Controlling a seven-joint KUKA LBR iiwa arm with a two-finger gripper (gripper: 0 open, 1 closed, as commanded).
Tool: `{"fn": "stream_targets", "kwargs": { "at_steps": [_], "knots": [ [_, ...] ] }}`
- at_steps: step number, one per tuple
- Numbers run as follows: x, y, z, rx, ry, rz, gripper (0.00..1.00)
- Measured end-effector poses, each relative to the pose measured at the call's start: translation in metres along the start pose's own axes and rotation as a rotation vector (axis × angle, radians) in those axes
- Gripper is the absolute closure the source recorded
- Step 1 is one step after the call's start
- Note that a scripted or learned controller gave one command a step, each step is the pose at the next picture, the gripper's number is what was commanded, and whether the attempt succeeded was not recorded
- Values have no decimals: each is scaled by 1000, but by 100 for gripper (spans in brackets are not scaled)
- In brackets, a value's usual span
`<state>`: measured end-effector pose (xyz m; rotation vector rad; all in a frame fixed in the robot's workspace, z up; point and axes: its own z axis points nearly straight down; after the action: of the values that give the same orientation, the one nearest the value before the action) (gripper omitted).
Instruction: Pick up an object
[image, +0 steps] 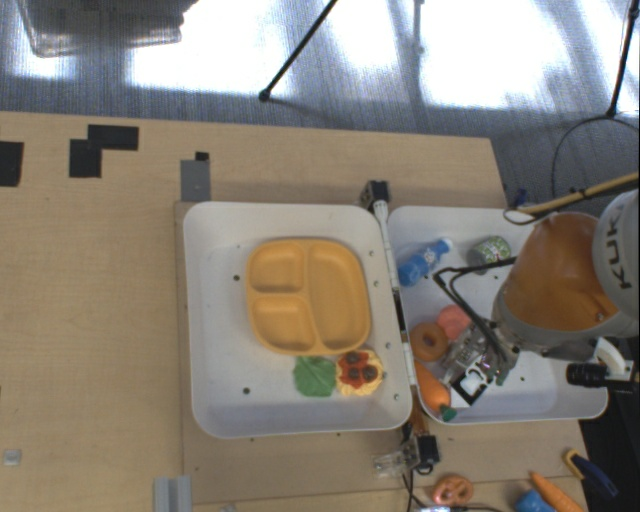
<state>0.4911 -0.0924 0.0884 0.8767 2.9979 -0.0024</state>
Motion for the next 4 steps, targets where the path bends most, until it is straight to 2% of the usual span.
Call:
{"fn": "stream_targets", "kwargs": {
  "at_steps": [1, 2, 3, 4],
  "knots": [
    [-1, 2, -10, -3, -4, 1, 100],
    [-75, 10, -29, 1, 13, -157, 100],
    [-116, -7, -88, -4, 10, -678, 100],
    [-117, -5, -99, -6, 4, -676, 100]
  ]
}}
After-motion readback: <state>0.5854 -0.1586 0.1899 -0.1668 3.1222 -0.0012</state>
